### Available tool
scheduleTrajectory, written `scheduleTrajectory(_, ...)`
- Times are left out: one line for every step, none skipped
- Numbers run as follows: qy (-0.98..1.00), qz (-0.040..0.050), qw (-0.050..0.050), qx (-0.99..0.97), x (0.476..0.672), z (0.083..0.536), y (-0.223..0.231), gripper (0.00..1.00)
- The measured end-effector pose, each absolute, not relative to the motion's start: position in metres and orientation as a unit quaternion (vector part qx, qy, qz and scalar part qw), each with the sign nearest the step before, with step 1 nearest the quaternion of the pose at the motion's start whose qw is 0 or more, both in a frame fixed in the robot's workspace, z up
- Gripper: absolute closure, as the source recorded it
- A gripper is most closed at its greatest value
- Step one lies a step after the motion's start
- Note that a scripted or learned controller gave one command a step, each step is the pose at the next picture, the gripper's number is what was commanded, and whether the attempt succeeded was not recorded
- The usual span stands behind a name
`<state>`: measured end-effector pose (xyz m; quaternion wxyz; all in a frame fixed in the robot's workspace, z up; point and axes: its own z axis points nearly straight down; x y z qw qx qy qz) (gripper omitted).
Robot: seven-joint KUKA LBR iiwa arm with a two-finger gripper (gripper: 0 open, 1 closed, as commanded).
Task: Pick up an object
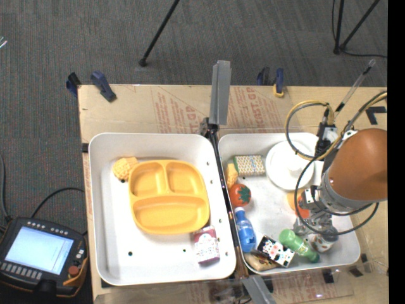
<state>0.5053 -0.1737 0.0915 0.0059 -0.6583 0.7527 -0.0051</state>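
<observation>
My gripper [314,232] hangs low in the right bin [278,209], at its front right part, under the orange band of the arm [357,164]. It sits right over the green toy [299,244] and a small orange object [299,203] beside it. Whether anything is between the fingers is hidden by the wrist. Elsewhere in this bin lie a red tomato [240,196], a blue bottle [244,230], a black-and-white card box [276,251], a checked sponge block [249,165] and a white plate [290,165].
The left bin [107,233] holds a yellow divided tray [169,196], a yellow corn-like piece [124,167] and a small pink carton [206,245]. A grey post [220,100] stands behind the divide between bins. Cables [310,132] loop above the wrist.
</observation>
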Motion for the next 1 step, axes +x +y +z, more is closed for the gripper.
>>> scheduleTrajectory(0.665, -0.0173, 0.013, -0.746, 0.4925, 0.0973, -0.1721, 0.00)
